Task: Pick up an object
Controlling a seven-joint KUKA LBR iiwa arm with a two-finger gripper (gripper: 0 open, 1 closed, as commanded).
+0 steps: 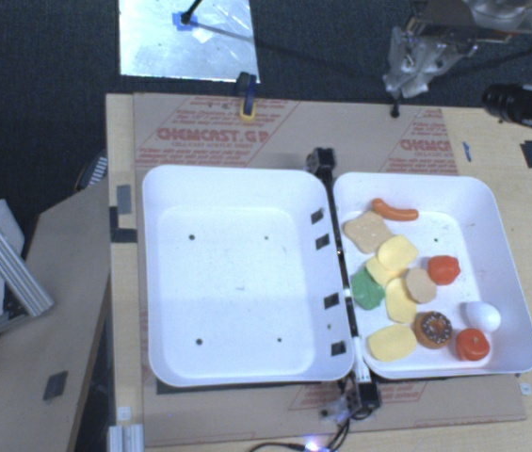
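Note:
The right bin point(501, 224) holds several toy foods: an orange sausage point(394, 211), a tan bread slice point(367, 233), yellow pieces point(396, 253), a green piece point(367, 291), a red tomato point(443, 269), a chocolate donut point(432, 329), a white egg point(481, 316) and a red piece point(473, 345). My gripper point(405, 85) hangs at the top right, high above the bench's far edge and well behind the right bin. Nothing shows between its fingers.
The left bin point(167, 205) lies beside the right one, joined by a black divider point(336, 262). A shiny metal sheet point(187, 26) lies on the dark floor behind. A yellow-blue clamp point(246, 97) sits at the board's far edge. Aluminium framing point(2, 262) stands at left.

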